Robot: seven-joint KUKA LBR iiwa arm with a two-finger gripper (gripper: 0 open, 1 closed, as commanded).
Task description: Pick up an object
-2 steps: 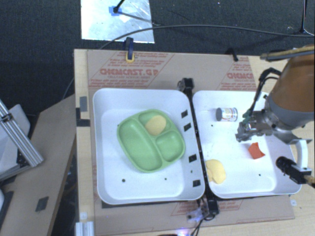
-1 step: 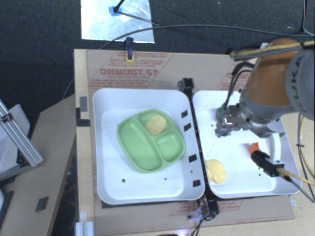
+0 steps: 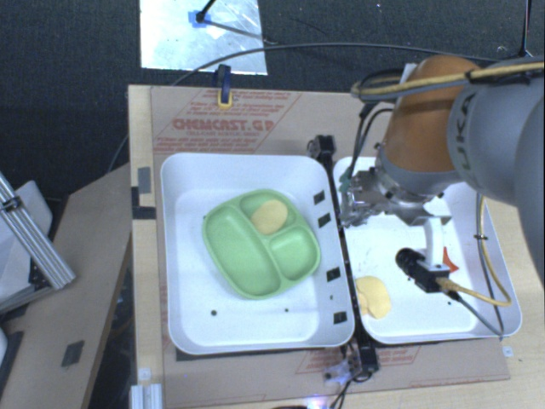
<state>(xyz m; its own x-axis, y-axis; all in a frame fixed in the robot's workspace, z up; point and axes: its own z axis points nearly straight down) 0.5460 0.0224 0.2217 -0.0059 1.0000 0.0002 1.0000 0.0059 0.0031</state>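
Observation:
A green divided plate (image 3: pixel 255 250) lies in the left bin (image 3: pixel 196 313). A pale yellow lump (image 3: pixel 271 216) rests in the plate's upper compartment. A second pale yellow lump (image 3: pixel 374 296) lies near the front left corner of the right bin (image 3: pixel 477 318). My gripper (image 3: pixel 356 201) hangs low over the right bin's left side, close to the wall between the bins and well behind that second lump. The wrist hides much of it, and I see nothing held in it.
The grey arm with its orange band (image 3: pixel 434 118) covers the back of the right bin. A small red-orange bit (image 3: pixel 449 265) shows beside the wrist. Black clips (image 3: pixel 328 220) line the divider between the bins. Cardboard (image 3: pixel 230 122) lies behind the bins.

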